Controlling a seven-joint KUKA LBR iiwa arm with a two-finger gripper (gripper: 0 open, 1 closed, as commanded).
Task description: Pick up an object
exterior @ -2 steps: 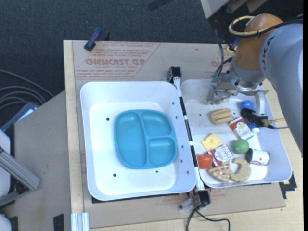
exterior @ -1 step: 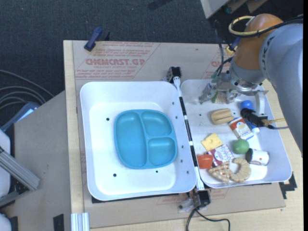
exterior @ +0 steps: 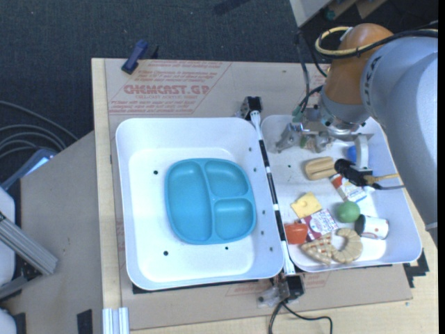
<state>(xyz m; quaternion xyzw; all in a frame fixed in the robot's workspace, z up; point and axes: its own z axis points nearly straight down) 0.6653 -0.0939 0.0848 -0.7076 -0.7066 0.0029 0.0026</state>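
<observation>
1. Gripper (exterior: 302, 139): metallic, two-fingered, on a smooth grey arm with a glossy orange band; it is low over the far left corner of the right bin (exterior: 407, 252), fingers spread apart with nothing between them
2. Loose objects, all in the right bin and none in the gripper's grasp:
   - tan block (exterior: 318, 167), oblong with rounded ends and matt, the nearest one to the gripper, just on its near side
   - yellow wedge (exterior: 306, 204), flat and smooth-faced, towards the bin's left wall
   - green ball (exterior: 348, 211), round and slightly shiny, right of the wedge
   - red piece (exterior: 295, 233), small and blocky, against the left wall
   - white packet (exterior: 323, 221) with red print, touching the red piece
   - beige lattice pieces (exterior: 335, 249), curved and ridged, at the near edge
   - white cylinder (exterior: 374, 227), lying on its side beside the green ball
3. Left bin (exterior: 132, 152): shallow white plastic with rounded corners, holding a sky-blue plate (exterior: 208, 200) moulded into three compartments
4. Black clamps (exterior: 252, 106) sit at the far and near ends of the seam between the bins
5. Bench top (exterior: 167, 85): brown sheet printed in red lettering, with a small blue clip (exterior: 135, 56) at its far left corner
6. Surroundings: dark textured carpet (exterior: 69, 19), with grey cables (exterior: 21, 141) looping at the left
</observation>
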